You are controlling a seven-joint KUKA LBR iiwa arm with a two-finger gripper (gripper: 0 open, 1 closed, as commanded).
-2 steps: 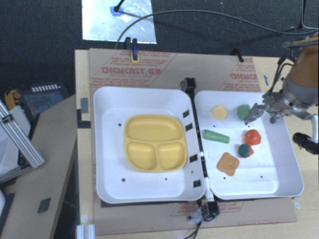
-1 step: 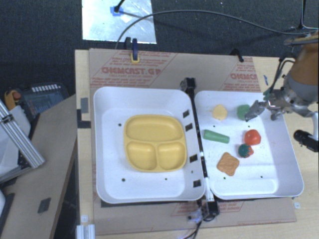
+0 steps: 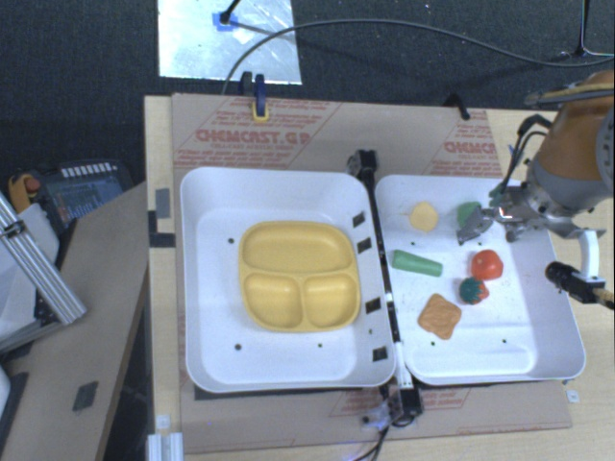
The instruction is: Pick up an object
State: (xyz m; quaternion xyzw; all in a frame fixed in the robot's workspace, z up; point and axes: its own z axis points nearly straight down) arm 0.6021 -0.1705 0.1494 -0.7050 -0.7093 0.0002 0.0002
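1. Nearest the camera, the front rim of the left bin [image 3: 288, 384] and that of the right bin [image 3: 480, 376] met at a black clip [image 3: 405, 403] at the bench's front edge; the two bins lay side by side on a brown board printed with red letters.
2. In the left bin sat a yellow tray [image 3: 298, 275] with three compartments, roughly central; it lay flat, with white floor showing all round it.
3. In the right bin, nearest the front, lay an orange-brown flat piece [image 3: 440, 316], tilted like a diamond; just behind and to its right sat a small dark green and red item [image 3: 471, 290], touching or nearly touching a red tomato-like object [image 3: 487, 264] above it.
4. A green cylinder [image 3: 417, 262] lay on its side near the bin's left wall, apart from the others; farther back sat a pale yellow round piece [image 3: 424, 217].
5. The gripper [image 3: 490, 217] hung low over the far right part of that bin, reaching in from the right; a green object [image 3: 469, 213] lay right at its tip, though whether the fingers were spread or pinching it could not be told.
6. Behind the bins, a blue and yellow clamp [image 3: 258, 97] stood at the board's far edge; beyond it a shiny metal sheet [image 3: 229, 25] lay on dark carpet.
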